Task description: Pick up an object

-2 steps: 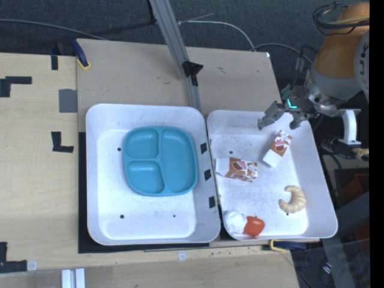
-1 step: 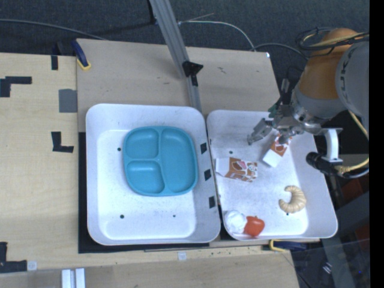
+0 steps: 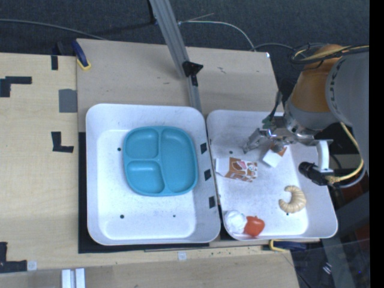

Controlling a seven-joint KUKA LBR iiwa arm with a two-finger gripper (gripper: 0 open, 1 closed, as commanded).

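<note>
The blue tray [image 3: 161, 161] looks like smooth, shiny plastic. The left bin [image 3: 96, 179] under it is white with tiny dark specks, matt. Right of the tray, the croissant [image 3: 293, 199] looks bumpy and the red tomato [image 3: 255, 226] glossy. The tabletop [image 3: 36, 161] looks like pale wood.

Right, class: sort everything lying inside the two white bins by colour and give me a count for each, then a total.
Blue: 1, the divided plate
Tan: 1, the croissant
Red: 1, the tomato
White: 2, the small block and the crumpled piece
Brown and white: 1, the packet
Total: 6
</note>
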